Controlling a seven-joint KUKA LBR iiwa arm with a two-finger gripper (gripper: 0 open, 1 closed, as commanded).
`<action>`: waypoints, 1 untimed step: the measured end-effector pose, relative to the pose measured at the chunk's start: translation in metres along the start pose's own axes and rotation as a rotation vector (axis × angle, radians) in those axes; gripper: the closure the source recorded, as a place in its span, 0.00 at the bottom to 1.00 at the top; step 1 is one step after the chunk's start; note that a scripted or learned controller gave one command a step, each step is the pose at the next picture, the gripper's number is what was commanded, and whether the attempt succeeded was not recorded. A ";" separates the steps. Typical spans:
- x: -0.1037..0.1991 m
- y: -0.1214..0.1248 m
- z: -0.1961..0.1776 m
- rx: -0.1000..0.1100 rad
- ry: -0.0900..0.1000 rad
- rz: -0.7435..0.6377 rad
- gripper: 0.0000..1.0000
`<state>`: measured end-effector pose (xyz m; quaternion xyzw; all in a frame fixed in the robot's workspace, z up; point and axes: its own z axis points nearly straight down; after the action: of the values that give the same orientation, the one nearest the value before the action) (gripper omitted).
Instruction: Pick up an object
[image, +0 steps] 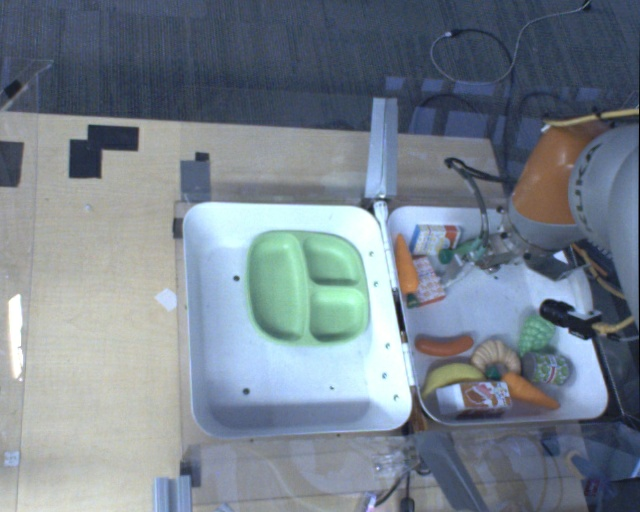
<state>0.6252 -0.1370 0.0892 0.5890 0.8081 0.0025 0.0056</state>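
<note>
**Grey arm bent low over the right-hand bin**

Wooden worktop (90, 330) carries two white bins. The arm (590, 190), grey with an orange band, reaches in from the right, wrist angled down towards the right bin (500, 300). Its pincer (478, 252) sits near the back of that bin, just beside a small carton (434, 239); its state cannot be told. The left bin (215, 400) holds a green divided tray (305, 286). A banana (452, 376) and carrot (528, 391) lie along the front.
</note>
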 end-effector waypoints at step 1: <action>0.013 0.031 0.003 0.052 0.010 0.081 0.00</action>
<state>0.6505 -0.1156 0.0860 0.6213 0.7833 -0.0153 -0.0138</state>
